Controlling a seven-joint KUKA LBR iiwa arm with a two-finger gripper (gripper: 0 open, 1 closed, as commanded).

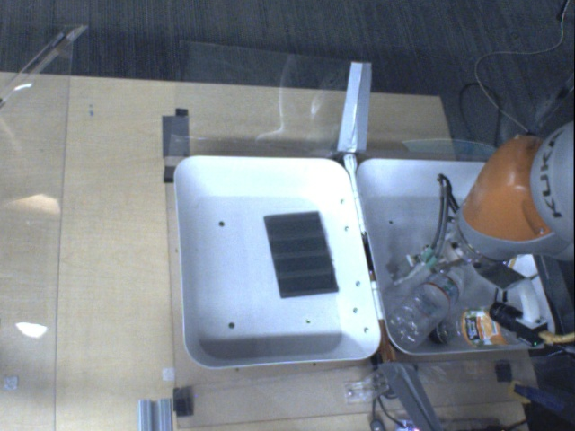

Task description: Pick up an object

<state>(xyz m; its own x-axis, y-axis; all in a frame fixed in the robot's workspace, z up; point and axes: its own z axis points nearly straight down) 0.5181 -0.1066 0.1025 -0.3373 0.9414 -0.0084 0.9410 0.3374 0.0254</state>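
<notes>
Two shallow white bins are seen side by side on the pale wooden worktop (99,241), the left bin (193,241) and the right bin (395,182) meeting at a thin divider. A dark, ribbed rectangular pad (300,253) is laid flat near the middle of the left bin, tilted a little off the bin's edges. Over on the right, the arm's orange band (508,196) is hung above the right bin, with the grey wrist below it and dark cables looped along its left side. The claw (437,260) is lowered into the middle of the right bin, among a small clutter; whether it is spread or closed cannot be told, since the wrist and cables cover it. A clear plastic bottle (420,303) is found lying on its side just near of the claw, angled toward the bin's near-left corner, touching or almost touching the tooling above it. An orange-labelled object (482,329) is set against the near wall of the right bin, to the right of the bottle. A grey upright strip (356,106) is fixed at the far end of the divider.
</notes>
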